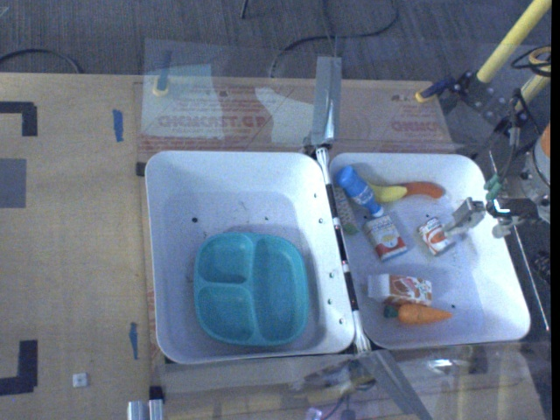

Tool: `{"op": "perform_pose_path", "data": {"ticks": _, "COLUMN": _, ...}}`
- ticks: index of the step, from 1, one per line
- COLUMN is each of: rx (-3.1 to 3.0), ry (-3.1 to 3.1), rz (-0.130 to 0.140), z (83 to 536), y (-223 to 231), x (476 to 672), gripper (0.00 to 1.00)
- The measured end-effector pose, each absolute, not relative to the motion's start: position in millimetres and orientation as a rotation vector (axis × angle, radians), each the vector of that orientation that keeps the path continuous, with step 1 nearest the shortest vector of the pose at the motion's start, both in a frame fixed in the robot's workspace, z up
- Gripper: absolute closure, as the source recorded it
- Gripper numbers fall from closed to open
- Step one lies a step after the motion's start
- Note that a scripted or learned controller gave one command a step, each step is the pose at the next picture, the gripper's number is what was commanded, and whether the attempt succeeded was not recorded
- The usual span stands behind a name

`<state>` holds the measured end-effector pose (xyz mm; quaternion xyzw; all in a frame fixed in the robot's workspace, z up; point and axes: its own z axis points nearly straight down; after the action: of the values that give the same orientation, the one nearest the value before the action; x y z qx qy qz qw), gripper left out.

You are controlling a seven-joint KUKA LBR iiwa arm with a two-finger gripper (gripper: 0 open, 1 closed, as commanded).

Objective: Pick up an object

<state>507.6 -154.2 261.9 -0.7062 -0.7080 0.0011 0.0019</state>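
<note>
**Fingers down at a small carton in the right bin**

The gripper (457, 224) reaches in from the right edge and hangs low over the right bin (503, 322), its tip at a small red-and-white carton (434, 236) that lies near the bin's middle right. The fingers look to be touching the carton's upper right corner, but the view is too coarse there to say whether they are spread around it or pressed together, so I cannot tell if they have a grip. Judging by that pose, the carton is the thing chosen for the pick, and the step in hand is closing on it or settling onto it.

Just left of the carton lies a second red-and-white box (385, 237), tilted, and above that a blue bottle (358, 190) on its side near the bin's left wall. A yellow piece (388, 193) and an orange-red piece (424, 189) lie end to end near the far wall (they read as toy food). Toward the near wall sit a white-and-red pack (401, 286) and, touching it below, an orange carrot (420, 314). The things are loosely scattered, most apart from each other, which leaves the fingers room around the chosen carton.

The left bin (175, 182) holds a teal divided tray (252, 289), flat and toward the near side; it is likely too broad and flat for a two-finger grasp. Both bins rest side by side on the tabletop (70, 234).
</note>
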Motion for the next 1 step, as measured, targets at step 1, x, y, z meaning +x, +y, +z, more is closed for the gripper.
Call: {"op": "perform_pose_path", "data": {"ticks": 1, "rx": -2.235, "ry": -2.204, "rz": 0.002, "z": 149.3, "y": -169.2, "x": 551.8, "gripper": 0.00}}
